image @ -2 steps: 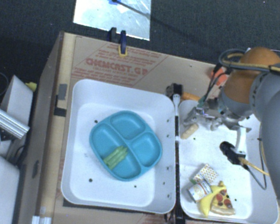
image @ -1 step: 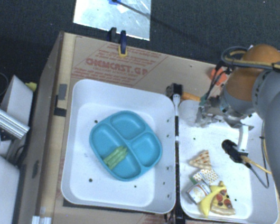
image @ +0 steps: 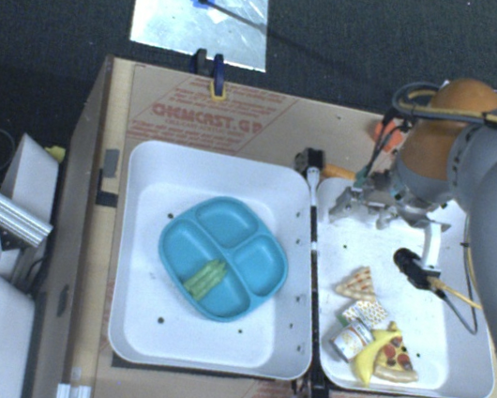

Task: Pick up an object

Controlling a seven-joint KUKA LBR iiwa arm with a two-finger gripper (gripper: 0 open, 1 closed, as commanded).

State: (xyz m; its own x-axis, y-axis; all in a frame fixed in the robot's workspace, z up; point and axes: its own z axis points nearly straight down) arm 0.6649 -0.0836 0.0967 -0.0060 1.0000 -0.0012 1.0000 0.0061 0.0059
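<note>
The cardboard (image: 208, 112) under the bins reads "CHEMCAST GP" in red; the left bin (image: 160, 187) holds a blue divided plate (image: 223, 257) with a green piece (image: 205, 277) in it. The gripper (image: 369, 203) hangs over the right bin's (image: 469, 351) far end, and how it stands I cannot tell; the toy foods, a banana (image: 378, 352) among them, lie well apart at the near end.

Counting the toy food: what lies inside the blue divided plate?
One green piece lies in a front compartment of the blue divided plate. Whatever is beneath that piece is hidden.
</note>
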